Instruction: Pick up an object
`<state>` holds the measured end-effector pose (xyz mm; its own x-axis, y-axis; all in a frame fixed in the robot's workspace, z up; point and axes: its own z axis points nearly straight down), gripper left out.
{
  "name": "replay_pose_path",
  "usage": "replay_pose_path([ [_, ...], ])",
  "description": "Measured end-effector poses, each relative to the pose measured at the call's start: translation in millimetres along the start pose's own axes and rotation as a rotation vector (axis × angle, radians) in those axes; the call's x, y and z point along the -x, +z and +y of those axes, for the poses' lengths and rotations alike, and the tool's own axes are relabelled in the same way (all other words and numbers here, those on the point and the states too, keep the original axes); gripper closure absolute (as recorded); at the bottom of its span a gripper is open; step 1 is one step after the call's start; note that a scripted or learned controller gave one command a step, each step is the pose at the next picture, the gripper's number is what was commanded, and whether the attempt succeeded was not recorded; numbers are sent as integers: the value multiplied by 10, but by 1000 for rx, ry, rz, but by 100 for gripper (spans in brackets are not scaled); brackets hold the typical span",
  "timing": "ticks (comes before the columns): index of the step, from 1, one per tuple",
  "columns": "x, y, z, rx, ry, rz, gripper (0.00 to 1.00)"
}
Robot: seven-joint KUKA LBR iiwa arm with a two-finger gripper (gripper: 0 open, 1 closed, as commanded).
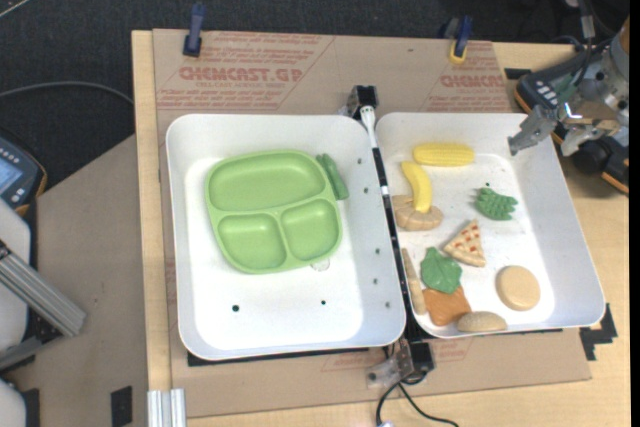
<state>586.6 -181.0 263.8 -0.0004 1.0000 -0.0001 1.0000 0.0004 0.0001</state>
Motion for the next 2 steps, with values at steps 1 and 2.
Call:
replay_pose_path([
  [1,122,1666,-110,5,0,-2,0],
  [2,395,1790,483,0,-3,8,0],
])
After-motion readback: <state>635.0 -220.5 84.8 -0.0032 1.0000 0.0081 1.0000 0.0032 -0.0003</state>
